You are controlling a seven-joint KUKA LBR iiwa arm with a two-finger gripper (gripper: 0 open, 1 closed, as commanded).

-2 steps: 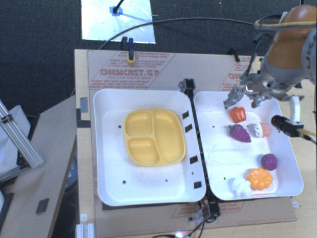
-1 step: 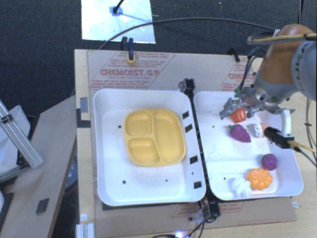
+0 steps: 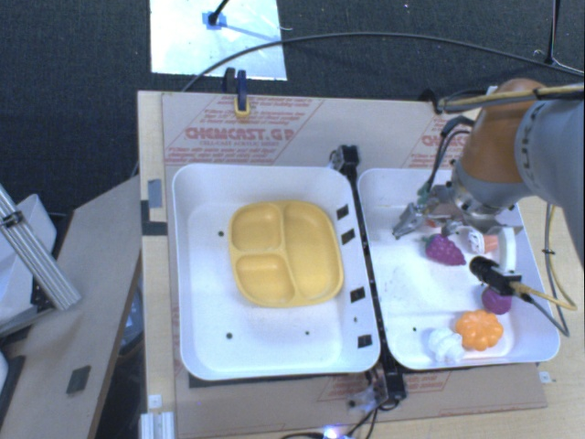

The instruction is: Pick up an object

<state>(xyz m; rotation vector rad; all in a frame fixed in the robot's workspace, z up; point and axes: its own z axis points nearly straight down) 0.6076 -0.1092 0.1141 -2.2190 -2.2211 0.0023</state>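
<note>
Hidden or unclear: the arm enters from the right, its far end cut off by the frame edge; the wrist covers the upper part of the right bin, and small white and orange items under it by the purple grape bunch are too blocked to identify.
Left bin: a shallow white bin holding one yellow divided plate, which lies flat near its middle with three compartments facing up.
Right bin: a shallow white bin touching the left bin along a black hinged seam.
Right bin contents: a purple grape bunch lies in the upper middle; a small purple piece sits lower right of it; an orange lumpy object rests near the front edge, with a white lumpy object just beside it on its left.
Gripper: low over the upper part of the right bin, metal fingers pointing toward the left; whether they are spread or pressed together cannot be told, and nothing is seen between them.
Nearest object: the purple grape bunch lies just beside the gripper, to its lower right; contact cannot be judged.
Table: a board with red printed lettering carries both bins.
</note>
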